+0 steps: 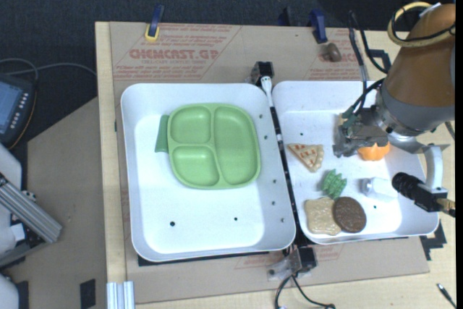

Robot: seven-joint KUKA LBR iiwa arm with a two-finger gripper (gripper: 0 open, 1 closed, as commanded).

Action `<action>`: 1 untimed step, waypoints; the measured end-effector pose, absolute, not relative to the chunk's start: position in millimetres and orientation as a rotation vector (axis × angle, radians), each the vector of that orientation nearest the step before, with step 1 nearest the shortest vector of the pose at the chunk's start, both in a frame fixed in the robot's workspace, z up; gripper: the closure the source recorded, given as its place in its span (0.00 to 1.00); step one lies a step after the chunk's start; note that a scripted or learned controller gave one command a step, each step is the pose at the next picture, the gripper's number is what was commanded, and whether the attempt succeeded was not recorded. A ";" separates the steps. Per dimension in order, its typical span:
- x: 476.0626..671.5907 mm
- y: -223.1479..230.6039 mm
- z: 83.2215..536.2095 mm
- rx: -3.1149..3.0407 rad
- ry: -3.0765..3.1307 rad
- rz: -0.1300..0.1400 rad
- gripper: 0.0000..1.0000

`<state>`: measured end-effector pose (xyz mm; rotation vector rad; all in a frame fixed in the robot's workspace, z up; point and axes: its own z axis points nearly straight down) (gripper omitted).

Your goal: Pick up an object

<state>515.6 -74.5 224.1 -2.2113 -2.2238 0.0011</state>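
My gripper (pixel 352 141) hangs low over the right bin (pixel 304 101), right beside an orange object (pixel 375 151) that pokes out from under the wrist. Below and left of it lie a pizza-slice toy (pixel 307 155), a small green leafy toy (pixel 333 184), a tan bread-like piece (pixel 320 216) and a brown round cookie (pixel 349 214). A small white-grey object (pixel 370 187) rests near the bin's right side. The left bin (pixel 145 177) carries a green divided plate (pixel 213 145).
The two bins meet along a raised rim (pixel 278 155) in the middle. A black cylindrical part (pixel 412 189) of the arm juts over the right bin's lower right. Clamps (pixel 153 24) sit at the bench's back edge.
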 end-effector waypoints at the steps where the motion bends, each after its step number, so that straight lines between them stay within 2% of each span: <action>1: 507.9 -31.6 221.2 -2.215 -2.222 0.002 1.00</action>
